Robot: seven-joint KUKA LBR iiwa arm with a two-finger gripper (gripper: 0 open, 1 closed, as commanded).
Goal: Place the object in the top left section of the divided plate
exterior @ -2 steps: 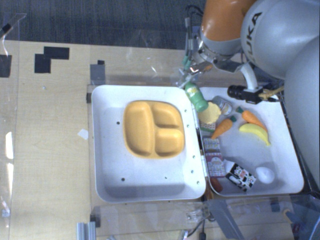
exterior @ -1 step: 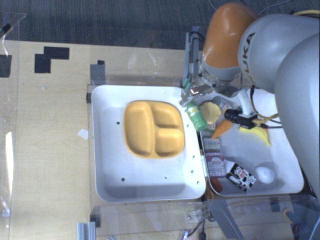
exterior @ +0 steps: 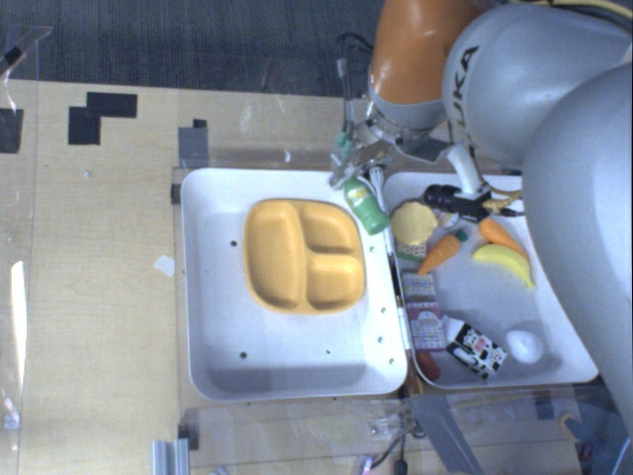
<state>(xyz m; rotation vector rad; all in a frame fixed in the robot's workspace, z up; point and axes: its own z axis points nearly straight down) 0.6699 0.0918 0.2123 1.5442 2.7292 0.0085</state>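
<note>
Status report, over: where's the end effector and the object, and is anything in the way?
End effector above the bins' divide, gripping green bottle. Bottle hangs at yellow divided plate's upper right edge. Plate's sections bare, path open.

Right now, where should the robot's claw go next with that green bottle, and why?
Probably a short way left, over the yellow plate. The claw seems to have the green bottle hanging below it at the left bin's right rim, beside the plate's top right section, not the top left one.
</note>
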